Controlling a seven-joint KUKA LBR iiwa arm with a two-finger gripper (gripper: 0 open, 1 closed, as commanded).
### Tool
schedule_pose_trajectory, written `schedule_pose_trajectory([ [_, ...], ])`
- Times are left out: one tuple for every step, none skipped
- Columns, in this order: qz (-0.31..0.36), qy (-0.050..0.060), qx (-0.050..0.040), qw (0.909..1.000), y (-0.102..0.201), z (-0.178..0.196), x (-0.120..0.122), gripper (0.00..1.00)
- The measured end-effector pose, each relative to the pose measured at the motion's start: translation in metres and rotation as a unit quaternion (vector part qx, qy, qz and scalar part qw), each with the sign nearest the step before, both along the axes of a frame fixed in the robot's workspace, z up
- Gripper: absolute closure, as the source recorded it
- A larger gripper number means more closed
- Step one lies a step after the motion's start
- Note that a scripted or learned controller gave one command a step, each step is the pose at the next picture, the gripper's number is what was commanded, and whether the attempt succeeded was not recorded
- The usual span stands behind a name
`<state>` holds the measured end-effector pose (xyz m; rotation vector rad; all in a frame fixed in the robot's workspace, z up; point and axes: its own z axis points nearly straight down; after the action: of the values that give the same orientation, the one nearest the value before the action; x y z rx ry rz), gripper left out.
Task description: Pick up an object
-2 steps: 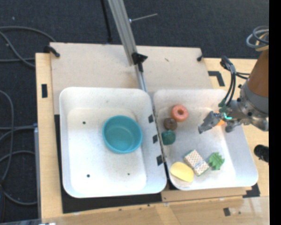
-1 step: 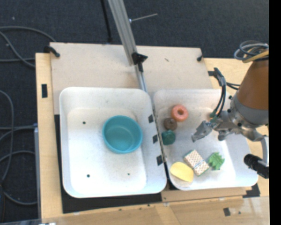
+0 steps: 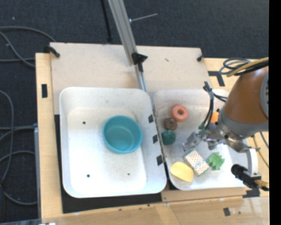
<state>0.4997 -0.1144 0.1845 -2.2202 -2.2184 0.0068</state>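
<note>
A pale wooden bench (image 3: 98, 64) stands on dark carpet (image 3: 47, 13). Black cables (image 3: 9, 36) trail across the floor at left. A slanted metal pole (image 3: 124, 25) rises from the bench.

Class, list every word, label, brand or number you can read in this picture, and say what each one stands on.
None can be read.
The small patterned box in the right bin carries a checked print, too small and blurred to show any letters.
The teal bowl bears no visible mark.

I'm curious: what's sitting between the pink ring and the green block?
A small brown thing sits between the pink ring and the green block, seen from the overhead camera.
</note>
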Motion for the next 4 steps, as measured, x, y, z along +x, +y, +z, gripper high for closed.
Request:
schedule_pose_trajectory([
  [0.0, -0.001, -0.0003, 1.0, -0.006, -0.044, -0.001, 0.0],
  [-0.002, -0.005, 0.0012, 1.0, -0.005, -0.03, 0.002, 1.0],
  [0.002, -0.006, 0.0001, 1.0, -0.003, 0.015, -0.002, 1.0],
  [0.002, -0.007, -0.0006, 1.0, -0.008, 0.071, -0.008, 1.0],
])
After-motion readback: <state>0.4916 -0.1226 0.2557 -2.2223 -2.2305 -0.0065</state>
